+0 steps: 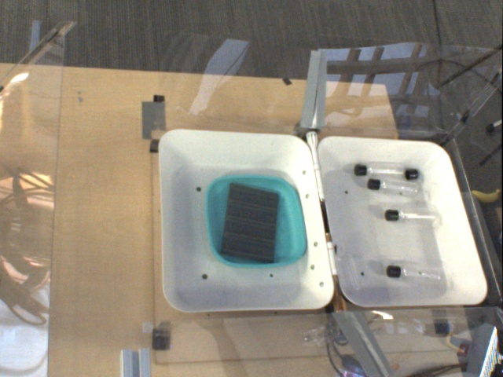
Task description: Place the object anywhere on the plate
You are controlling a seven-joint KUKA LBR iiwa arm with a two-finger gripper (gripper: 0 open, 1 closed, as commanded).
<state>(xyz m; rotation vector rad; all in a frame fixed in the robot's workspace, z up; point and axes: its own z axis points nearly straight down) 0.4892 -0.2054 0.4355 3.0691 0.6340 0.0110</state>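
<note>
lab bench, white bins (pixel 181 210) (clear tubes (pixel 411 217))

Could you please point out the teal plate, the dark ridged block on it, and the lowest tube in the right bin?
teal plate (pixel 214 210), camera view, left rim.
dark ridged block (pixel 251 222), camera view, centre.
lowest tube (pixel 395 272), camera view, black cap.

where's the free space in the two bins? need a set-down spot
Left bin: a bare white margin rings the teal plate, widest toward the near wall. The dark ridged block covers most of the plate. Right bin: four clear tubes with black caps crowd the middle; its near-left corner and far-right corner are bare.
</note>
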